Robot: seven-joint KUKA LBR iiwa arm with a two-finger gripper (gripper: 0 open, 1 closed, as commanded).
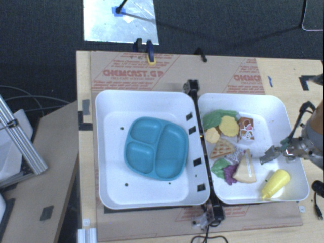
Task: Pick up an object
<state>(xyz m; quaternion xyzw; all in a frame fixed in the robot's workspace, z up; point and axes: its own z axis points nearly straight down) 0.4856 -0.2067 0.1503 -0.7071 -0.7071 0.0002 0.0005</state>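
Note:
The right bin [273, 104] holds a heap of toy food. In it are a green leaf [218, 118], a yellow round piece [229, 127], a red and white packet [246, 128], a waffle-patterned wedge [221, 149], a pale cheese wedge [245, 170], a purple piece [230, 174] and a yellow squash-like piece [276, 183]. My gripper [271, 155] reaches in from the right, low over the bin's right half. It sits just right of the cheese wedge and above the yellow squash piece, and I see nothing held in it.
A blue divided plate [156, 148] lies in the left bin [116, 110]. A black clipped divider [198, 140] runs between the bins. Both bins stand on a cardboard sheet [131, 72], with a shiny foil square [120, 14] behind.

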